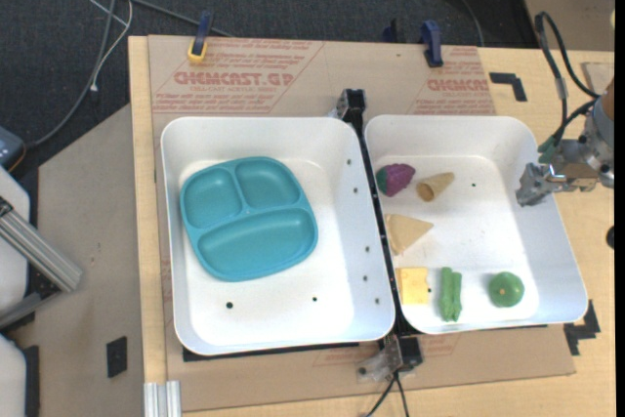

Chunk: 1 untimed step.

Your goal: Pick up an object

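The right bin holds several small toy foods. A purple bunch of grapes lies at its upper left, with a tan cone just to its right. Below them rests a pale wedge. Along the front edge sit a yellow block, a green pod and a round green fruit. My gripper hovers at the bin's right rim, apart from all of these, with nothing visibly in it.
The left bin bears a teal divided plate. A black clamp joins the two bins at the back. Blue clamps hold the cardboard sheet to the bench. Cables run across the dark floor behind.
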### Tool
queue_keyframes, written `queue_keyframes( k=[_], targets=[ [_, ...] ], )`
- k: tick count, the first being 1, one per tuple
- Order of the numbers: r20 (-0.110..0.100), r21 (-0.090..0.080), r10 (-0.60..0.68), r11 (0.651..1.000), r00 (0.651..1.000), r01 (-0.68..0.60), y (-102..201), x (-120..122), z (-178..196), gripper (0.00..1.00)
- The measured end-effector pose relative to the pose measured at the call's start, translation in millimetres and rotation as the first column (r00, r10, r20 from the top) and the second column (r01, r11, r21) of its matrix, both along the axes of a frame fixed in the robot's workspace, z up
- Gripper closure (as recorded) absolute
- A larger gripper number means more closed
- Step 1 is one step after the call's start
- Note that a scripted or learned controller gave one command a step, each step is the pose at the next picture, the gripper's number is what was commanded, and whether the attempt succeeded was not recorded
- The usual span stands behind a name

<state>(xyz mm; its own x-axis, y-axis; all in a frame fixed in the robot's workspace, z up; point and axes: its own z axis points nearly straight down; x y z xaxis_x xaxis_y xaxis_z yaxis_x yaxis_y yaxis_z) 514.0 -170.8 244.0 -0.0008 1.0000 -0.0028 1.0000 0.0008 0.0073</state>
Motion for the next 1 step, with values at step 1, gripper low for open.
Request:
queue_keyframes(
  k=[1],
  targets=[
    [-0.003,0.002,0.001,1.0,1.0,-0.001,-0.2,1.0,24.4,1.0]
  ],
)
